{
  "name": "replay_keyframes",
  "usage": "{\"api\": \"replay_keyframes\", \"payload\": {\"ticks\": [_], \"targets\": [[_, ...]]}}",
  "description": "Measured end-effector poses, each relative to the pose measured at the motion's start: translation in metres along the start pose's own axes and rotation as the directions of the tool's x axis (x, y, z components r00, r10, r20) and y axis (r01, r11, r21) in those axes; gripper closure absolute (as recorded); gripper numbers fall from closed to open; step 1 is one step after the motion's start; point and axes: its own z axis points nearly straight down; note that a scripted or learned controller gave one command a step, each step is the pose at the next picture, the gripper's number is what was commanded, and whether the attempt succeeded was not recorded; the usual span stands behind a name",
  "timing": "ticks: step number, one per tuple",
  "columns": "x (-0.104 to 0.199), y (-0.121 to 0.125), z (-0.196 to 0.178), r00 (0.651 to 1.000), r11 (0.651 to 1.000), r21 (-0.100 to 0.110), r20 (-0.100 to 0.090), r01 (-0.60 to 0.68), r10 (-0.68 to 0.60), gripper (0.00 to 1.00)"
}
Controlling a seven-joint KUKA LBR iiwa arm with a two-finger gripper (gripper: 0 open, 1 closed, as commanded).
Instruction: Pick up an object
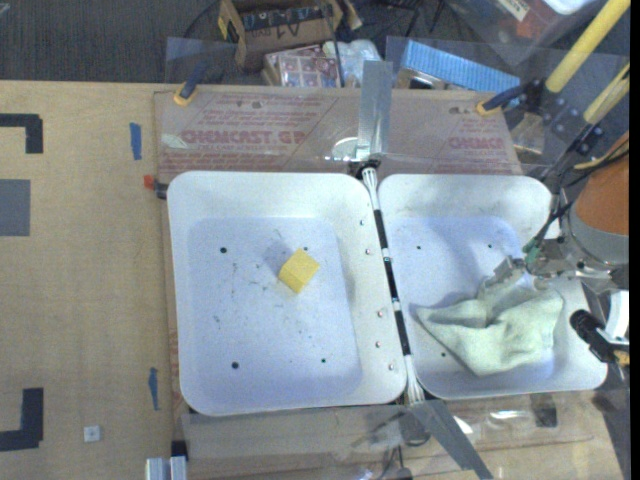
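Item one: we count two shallow white plastic bins side by side at the centre of the frame, the left bin [200, 268] and the right bin [440, 203], their inner rims touching along a seam that runs from upper centre down to lower centre.

Item two: a small yellow block [298, 271] lies on the floor of the left bin, slightly above that bin's middle, set cornerwise to the bin walls and well apart from every rim. We note a few dark specks and small holes on the bin floor around it.

Item three: a crumpled pale greenish-white cloth [495, 333] lies in the lower right part of the right bin, spreading from near the bin's centre toward its lower right corner.

Item four: the grey arm with its orange band [605, 203] enters at the right edge of the frame. Its gripper [510, 273] reaches down and leftward into the right bin, its tip at the upper edge of the cloth, where the fabric is bunched upward. The tip is blurred against the cloth, so we cannot tell how the tool is set or whether it has hold of the fabric.

Item five: the bins rest on a light wooden bench [80, 318] marked with black tape corners and small blue tape strips at the left of the frame. A brown cardboard sheet [260, 133] with red lettering lies behind the bins at upper centre.
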Motion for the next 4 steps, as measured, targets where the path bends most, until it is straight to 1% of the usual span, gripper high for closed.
{"api": "replay_keyframes", "payload": {"ticks": [1,2,3,4], "targets": [[0.000,-0.063,0.007,1.000,1.000,-0.001,-0.009,-0.014,0.014,0.00],[-0.004,-0.063,-0.003,1.000,1.000,-0.005,-0.001,-0.018,0.018,1.00],[0.004,-0.031,-0.026,0.996,0.996,0.004,0.004,-0.094,0.094,1.00],[0.078,-0.008,-0.131,0.978,0.978,0.005,0.003,-0.207,0.207,1.00]]}}
